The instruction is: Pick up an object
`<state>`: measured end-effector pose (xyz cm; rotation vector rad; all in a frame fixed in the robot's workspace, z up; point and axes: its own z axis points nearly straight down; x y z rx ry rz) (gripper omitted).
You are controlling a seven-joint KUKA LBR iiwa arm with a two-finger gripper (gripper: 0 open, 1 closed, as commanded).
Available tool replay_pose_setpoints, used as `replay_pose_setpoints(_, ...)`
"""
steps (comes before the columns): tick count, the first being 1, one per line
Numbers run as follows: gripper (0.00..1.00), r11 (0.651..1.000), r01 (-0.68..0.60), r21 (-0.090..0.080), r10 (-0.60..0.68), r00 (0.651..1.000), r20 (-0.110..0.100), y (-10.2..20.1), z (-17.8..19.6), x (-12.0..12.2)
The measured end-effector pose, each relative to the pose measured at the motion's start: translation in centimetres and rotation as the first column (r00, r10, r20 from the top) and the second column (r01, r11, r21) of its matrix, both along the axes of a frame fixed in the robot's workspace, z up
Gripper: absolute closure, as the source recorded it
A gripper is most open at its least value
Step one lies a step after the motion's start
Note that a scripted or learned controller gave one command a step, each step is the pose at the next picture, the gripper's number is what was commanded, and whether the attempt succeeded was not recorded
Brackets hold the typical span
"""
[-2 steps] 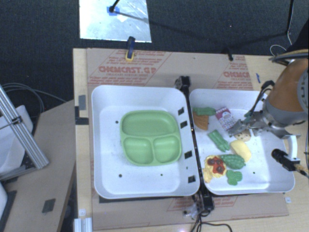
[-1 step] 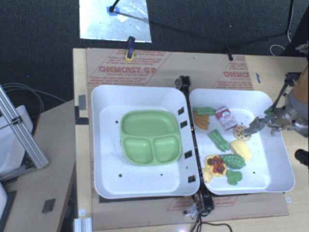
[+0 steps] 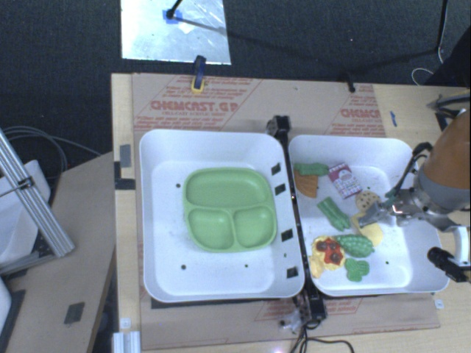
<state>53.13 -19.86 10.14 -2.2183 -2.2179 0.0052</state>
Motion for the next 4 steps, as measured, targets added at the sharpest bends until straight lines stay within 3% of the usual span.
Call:
replay_pose_setpoints(1,0.0,1.0,-0.004,-0.002,0.004,1.0,0.01,-0.7,-1.7,1.8)
replay_pose_setpoints(2,1.0,1.0,-0.005,-0.002,0.005,1.0,0.018,-0.7,-0.2,2.0)
replay_pose_setpoints(3,0.0,1.0,-0.004,-0.002,0.004,1.0,0.015,-0.7,-0.4,1.9)
replay_pose_setpoints(4,0.0,1.0,0.0,0.001,0.0,1.0,0.003,1.2,-0.5,-1.9)
